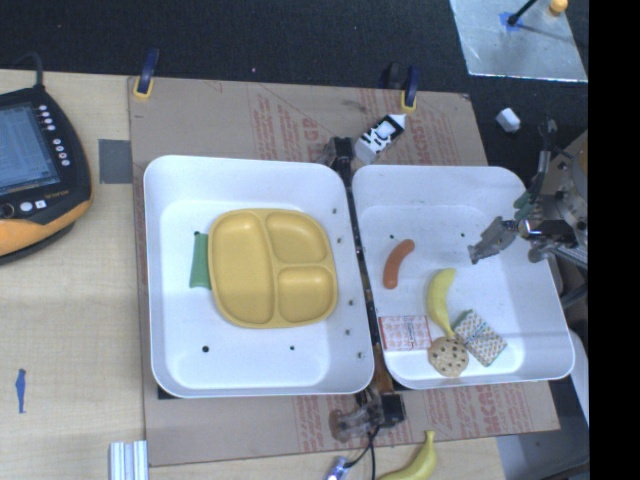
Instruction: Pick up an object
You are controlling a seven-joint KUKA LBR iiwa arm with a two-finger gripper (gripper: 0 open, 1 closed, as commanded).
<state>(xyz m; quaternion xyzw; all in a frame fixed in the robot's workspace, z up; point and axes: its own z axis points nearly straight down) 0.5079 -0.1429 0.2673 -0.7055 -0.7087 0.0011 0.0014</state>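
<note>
tool point(497, 238) – right bin's far right, grip state unreadable | banana point(440, 300) – light, curved, smooth; take across the middle

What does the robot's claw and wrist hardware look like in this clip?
The claw is dark grey metal with slim, angular fingers. Behind it sits a blocky grey wrist assembly of brackets and silver fittings, with a small green patch near the fingers. The parts are too small to read any markings.
</note>
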